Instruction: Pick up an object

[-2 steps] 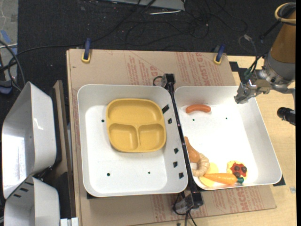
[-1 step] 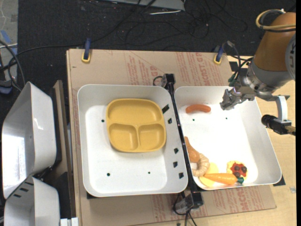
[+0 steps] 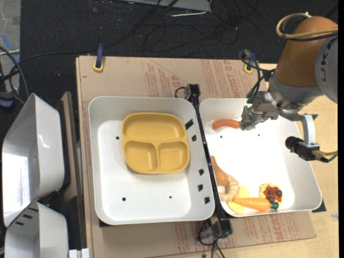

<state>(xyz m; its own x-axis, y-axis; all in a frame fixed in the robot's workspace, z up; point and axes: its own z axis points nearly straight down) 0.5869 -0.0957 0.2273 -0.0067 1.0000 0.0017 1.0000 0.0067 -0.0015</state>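
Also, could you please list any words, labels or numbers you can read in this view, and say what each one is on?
"UK", cut off by the picture's edge: grey arm, above the orange band.
Red printed lettering, upside down and too faint to read: brown board under the bins.
Nothing legible elsewhere.

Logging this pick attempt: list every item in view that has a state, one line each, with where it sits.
Tool: low over the right bin's far side, beside the hot dog.
Hot dog: lying flat in the right bin.
Yellow divided plate: upright in the left bin, compartments bare.
Carrot: lying flat at the right bin's near edge.
Pizza slice: flat, beside the carrot.
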